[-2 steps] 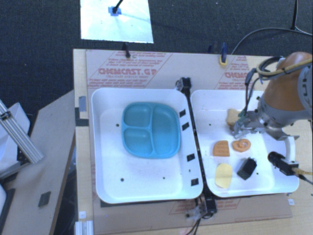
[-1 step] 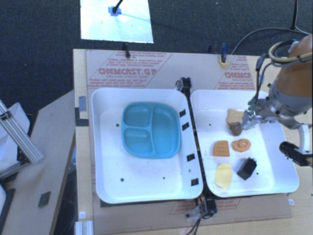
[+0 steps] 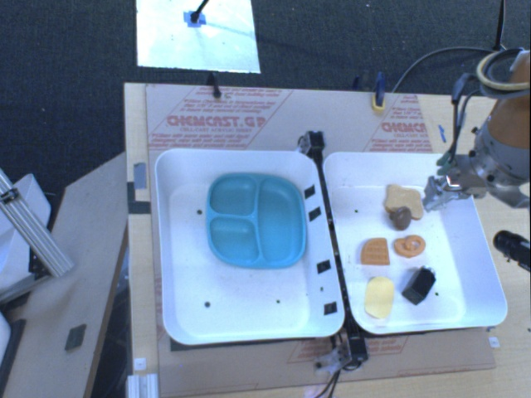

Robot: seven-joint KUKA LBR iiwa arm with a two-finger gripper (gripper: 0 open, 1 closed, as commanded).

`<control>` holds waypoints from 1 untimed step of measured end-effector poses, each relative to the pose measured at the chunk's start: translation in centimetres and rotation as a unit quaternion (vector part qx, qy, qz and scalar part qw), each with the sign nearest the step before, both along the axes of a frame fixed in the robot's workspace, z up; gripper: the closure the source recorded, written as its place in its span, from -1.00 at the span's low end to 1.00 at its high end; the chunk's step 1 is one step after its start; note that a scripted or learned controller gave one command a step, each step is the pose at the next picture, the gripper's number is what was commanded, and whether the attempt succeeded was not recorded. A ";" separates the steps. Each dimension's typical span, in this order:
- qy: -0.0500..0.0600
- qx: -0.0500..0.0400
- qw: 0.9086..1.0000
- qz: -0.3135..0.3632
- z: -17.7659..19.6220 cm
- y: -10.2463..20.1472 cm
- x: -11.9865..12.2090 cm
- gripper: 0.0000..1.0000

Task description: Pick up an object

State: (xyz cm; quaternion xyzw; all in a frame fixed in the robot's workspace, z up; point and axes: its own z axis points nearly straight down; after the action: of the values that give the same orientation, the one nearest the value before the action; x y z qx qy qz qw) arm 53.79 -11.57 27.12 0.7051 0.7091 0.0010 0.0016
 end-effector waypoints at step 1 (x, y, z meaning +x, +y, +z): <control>0.000 0.000 1.000 0.000 1.6 0.0 0.1 1.00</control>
State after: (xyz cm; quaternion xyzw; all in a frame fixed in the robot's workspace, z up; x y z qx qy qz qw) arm 53.88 -11.58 28.71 0.7049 0.7094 0.0009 0.0011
